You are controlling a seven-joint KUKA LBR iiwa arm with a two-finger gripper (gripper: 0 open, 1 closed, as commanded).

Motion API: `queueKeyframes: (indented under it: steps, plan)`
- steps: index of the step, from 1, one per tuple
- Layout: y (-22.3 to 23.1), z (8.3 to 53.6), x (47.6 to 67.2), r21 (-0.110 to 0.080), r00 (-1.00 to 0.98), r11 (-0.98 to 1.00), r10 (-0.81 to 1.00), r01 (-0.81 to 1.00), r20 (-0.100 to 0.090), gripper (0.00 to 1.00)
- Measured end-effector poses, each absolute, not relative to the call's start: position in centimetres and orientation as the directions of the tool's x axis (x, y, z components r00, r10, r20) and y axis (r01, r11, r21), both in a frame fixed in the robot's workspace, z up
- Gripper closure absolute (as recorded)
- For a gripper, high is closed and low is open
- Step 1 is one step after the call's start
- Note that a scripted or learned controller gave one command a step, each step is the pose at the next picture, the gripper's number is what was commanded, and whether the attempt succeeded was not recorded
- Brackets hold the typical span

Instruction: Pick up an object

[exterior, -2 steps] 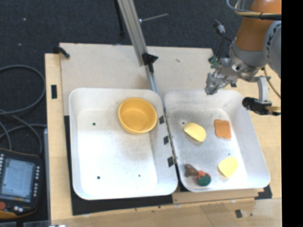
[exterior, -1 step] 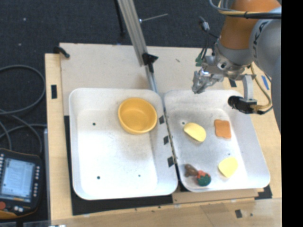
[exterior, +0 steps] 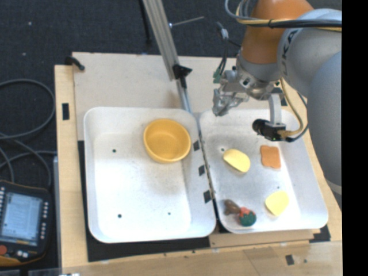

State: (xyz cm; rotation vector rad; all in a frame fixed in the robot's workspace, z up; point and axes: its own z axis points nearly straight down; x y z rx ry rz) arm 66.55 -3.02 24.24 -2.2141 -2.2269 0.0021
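Choice of target comes first, since the task names no particular object. My end effector (exterior: 221, 109) hangs over the far left corner of the right bin (exterior: 313, 174), near the divide with the left bin (exterior: 95, 154), and nothing sits between its fingers; whether they are spread or pressed together I cannot tell from this angle. Candidates lie below and well apart from me: a pale yellow piece (exterior: 236, 160) nearest, an orange block (exterior: 270, 157) beside it toward the right, a second yellow piece (exterior: 277, 202) nearer the front, and a small brown and green-red cluster (exterior: 240, 213) by the front rim. A yellow bowl (exterior: 167, 140) rests in the left bin. I judge the nearest yellow piece the best pick: it stands clear of walls and neighbours. I should centre over it, align across its narrow side, and descend squarely so it does not skid away.
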Motion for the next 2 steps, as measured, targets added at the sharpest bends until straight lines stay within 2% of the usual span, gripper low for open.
queueKeyframes:
  steps: [1,2]
  plan:
    - [2.7,25.0,67.8,0.003,-0.008,0.008,1.000,1.000,0.001,1.00]
    - [8.1,24.0,67.3,-0.001,-0.007,0.007,1.000,1.000,0.001,1.00]
